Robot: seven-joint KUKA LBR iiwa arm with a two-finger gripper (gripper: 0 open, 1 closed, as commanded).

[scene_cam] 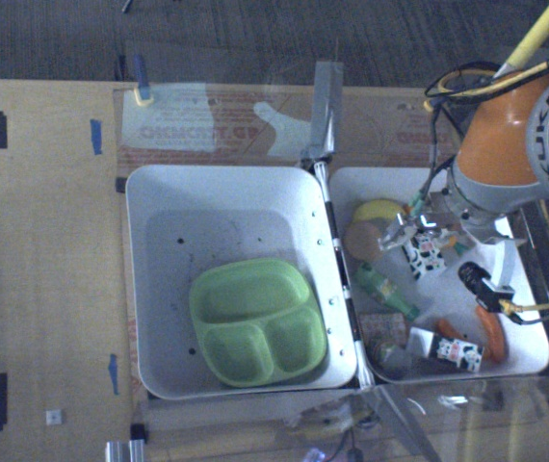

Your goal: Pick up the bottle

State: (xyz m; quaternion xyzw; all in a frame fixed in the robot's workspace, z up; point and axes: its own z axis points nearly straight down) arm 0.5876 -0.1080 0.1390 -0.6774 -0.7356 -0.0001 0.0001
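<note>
Gripper (419, 231) seen low in right bin (535, 349), beside green bottle (386, 292); jaw state cannot be told.

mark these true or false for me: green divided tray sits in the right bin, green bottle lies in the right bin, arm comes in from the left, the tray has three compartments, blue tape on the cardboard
1. The green divided plastic tray sits in the right white bin. False: it sits in the left white bin.
2. The green bottle lies in the right bin. True.
3. The grey and orange arm comes in from the left. False: from the right.
4. The tray has three compartments. True.
5. Blue tape strips mark the cardboard. True.
</note>
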